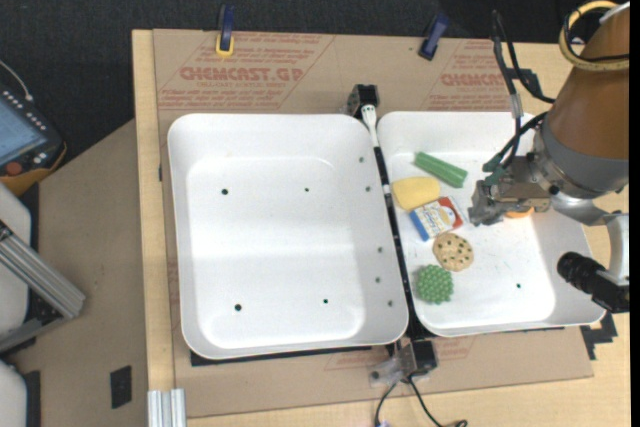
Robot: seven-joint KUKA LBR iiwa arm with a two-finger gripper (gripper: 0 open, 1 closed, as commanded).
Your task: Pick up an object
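Reaching in from the right of the frame, the gripper sits low over the right bin; whether it is spread or closed cannot be told from here. To its left lie a green block, yellow piece, small packet, cookie and green ball. Something orange shows just beside the gripper.

Bright even overhead light, soft shadows, slight blur.

You see the arm with a broad orange band over a grey wrist section, black cables running along it, and a dark grey pincer.
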